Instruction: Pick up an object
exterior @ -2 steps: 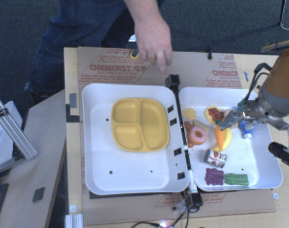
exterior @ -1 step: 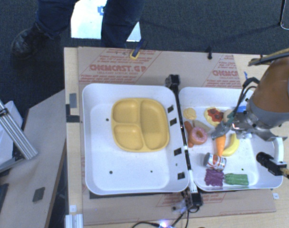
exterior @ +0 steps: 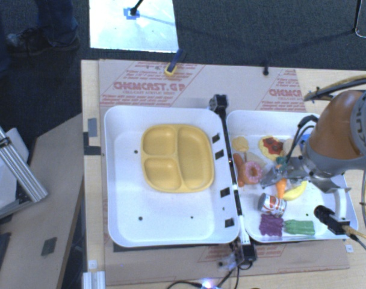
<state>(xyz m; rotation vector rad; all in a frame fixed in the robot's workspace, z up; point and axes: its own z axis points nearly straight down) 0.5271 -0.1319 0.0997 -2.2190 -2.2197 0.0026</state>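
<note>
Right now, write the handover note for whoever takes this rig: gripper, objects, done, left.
Gripper: low over the middle of the right white bin, among the toy food; finger state unreadable, nothing visibly held.
Right bin: pink ring doughnut, yellow banana, orange carrot piece, small red-and-white can, purple grape bunch, green leafy piece, pizza slice.
Left white bin: yellow three-compartment plastic plate.
Done: arm is down at the pile.
Left: grasp and lift one object.
</note>
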